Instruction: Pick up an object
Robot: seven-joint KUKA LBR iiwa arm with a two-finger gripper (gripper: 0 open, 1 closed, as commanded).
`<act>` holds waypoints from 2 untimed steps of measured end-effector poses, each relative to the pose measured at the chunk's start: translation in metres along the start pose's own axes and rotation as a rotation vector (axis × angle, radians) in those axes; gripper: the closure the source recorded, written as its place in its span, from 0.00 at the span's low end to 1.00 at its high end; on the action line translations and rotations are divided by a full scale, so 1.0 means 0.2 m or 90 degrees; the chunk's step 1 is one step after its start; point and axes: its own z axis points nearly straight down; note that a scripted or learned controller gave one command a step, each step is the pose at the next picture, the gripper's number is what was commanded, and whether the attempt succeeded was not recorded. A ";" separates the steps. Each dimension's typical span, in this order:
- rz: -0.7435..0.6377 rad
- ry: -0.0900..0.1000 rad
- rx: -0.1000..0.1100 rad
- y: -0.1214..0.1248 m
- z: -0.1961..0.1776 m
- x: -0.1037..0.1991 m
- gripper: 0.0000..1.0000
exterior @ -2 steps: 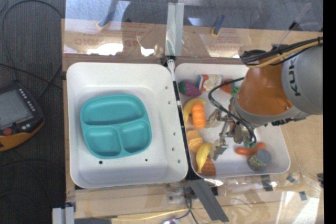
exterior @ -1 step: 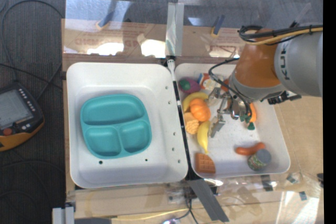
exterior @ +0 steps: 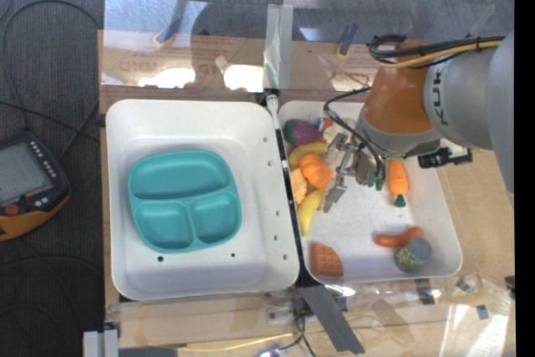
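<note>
Reaching in from the right, the arm (exterior: 451,92) hangs its gripper (exterior: 341,180) low over the right bin (exterior: 435,205), beside a cluster of toy food at the bin's left wall. Its jaws are parted and grasp nothing. An orange (exterior: 316,170) sits just left of the fingertips, with a banana (exterior: 306,209) below it and a purple piece (exterior: 301,131) above. A carrot (exterior: 398,180) lies right of the gripper; a waffle (exterior: 327,260) rests near the front. The left bin (exterior: 134,263) holds a teal tray (exterior: 184,198).
</note>
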 end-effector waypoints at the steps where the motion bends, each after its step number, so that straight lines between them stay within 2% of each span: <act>1: -0.001 -0.001 0.002 0.00 -0.04 -0.01 1.00; 2: -0.063 0.007 -0.001 0.04 -0.46 -0.29 1.00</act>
